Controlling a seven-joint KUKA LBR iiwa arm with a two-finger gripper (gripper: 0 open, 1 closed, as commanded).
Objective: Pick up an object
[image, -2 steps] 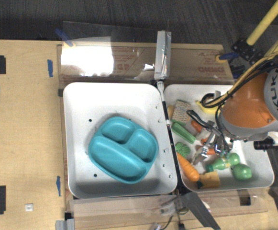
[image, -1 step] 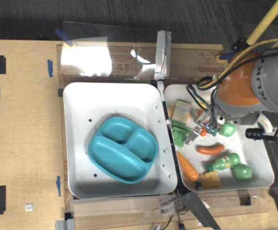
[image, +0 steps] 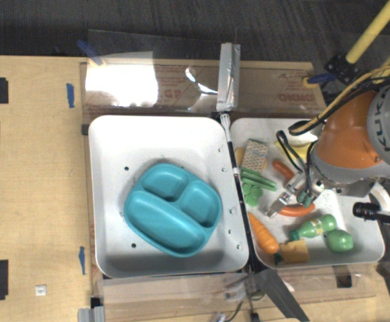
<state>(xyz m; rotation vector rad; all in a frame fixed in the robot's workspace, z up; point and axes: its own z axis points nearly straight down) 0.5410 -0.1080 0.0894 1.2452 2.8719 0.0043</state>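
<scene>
So the bench [image: 27,180] is plain tan board with two shallow white bins side by side on it. The left bin [image: 114,146] has a teal divided plate [image: 173,208] sitting a bit toward its near side, tilted at an angle, three compartments facing up. The right bin [image: 372,243] is where all the clutter is. The arm [image: 352,136] comes in from the right, orange band showing, and bends down into the middle of that bin, so the wrist is pointing down and a little left. The gripper [image: 290,198] is right down among the toys, just above a red-orange curved piece [image: 295,211], but honestly I can't tell how wide the fingers are or whether anything is in them. Around it: a green leafy veggie [image: 254,185] to its left, a carrot [image: 262,233] near the bin's near-left corner, a green pear-ish thing [image: 315,228] and a green ball [image: 339,240] toward the near right, a small brown block [image: 294,251] by the near wall, and a speckled tan block [image: 254,156] on the far left.
</scene>
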